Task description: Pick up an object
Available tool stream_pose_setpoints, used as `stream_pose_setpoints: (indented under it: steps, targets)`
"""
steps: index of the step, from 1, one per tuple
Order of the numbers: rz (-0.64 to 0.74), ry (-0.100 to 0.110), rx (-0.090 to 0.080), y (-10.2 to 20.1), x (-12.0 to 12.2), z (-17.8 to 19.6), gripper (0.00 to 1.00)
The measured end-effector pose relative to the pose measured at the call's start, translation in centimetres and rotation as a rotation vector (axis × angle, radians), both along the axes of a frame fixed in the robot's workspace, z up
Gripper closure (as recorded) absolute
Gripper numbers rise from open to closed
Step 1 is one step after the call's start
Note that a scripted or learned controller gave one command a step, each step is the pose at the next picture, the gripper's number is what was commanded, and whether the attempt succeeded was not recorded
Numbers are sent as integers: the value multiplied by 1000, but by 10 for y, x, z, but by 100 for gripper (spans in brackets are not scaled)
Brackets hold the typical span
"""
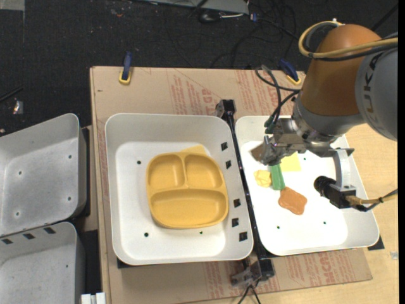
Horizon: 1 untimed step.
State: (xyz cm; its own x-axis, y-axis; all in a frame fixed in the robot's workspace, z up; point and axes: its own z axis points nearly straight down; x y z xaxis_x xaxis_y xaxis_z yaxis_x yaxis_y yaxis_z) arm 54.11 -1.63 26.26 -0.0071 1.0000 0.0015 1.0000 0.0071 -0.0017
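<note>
In the right bin (316, 233) several small things lie close together: a green stick (277, 177), a pale yellow block (290, 164), a small yellow piece (262, 178) and an orange piece (293, 201). My gripper (271, 152) hangs low over the bin's upper left part, right above the top end of the green stick and beside the pale yellow block. The wrist hides the fingertips.
A yellow divided tray (187, 190) lies in the left bin (126, 233). A black divider with clips (239, 189) runs between the bins. Blue clamps (126, 68) hold the cardboard base at the back. Grey trays (38, 170) sit off the bench at left.
</note>
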Motion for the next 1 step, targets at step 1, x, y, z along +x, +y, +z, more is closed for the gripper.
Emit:
stream_pose_setpoints:
  steps: [1]
  targets:
    - [1, -2, 1, 59, 0, 0, 100]
